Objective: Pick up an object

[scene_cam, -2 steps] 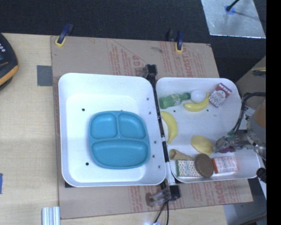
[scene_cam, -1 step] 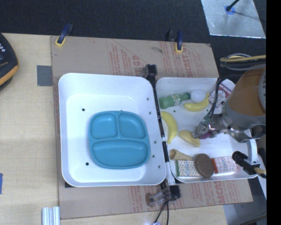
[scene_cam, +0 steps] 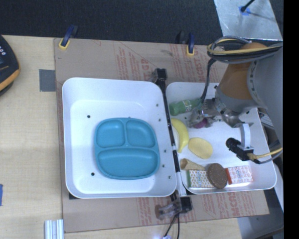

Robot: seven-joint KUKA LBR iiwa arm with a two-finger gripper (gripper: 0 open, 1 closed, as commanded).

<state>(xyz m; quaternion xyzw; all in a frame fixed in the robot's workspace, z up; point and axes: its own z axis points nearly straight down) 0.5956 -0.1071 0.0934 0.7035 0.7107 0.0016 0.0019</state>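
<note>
One banana [scene_cam: 180, 131] is lying in the right bin [scene_cam: 269, 183] just left of and below the gripper [scene_cam: 203, 117], its long axis running top to bottom.

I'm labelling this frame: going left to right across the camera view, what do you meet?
Orange-and-black device → blue divided plate in the left bin → banana → yellow potato-like piece → red-and-white carton.

blue divided plate [scene_cam: 126, 148], left bin [scene_cam: 74, 96] — yellow pendant [scene_cam: 0, 63]
</note>
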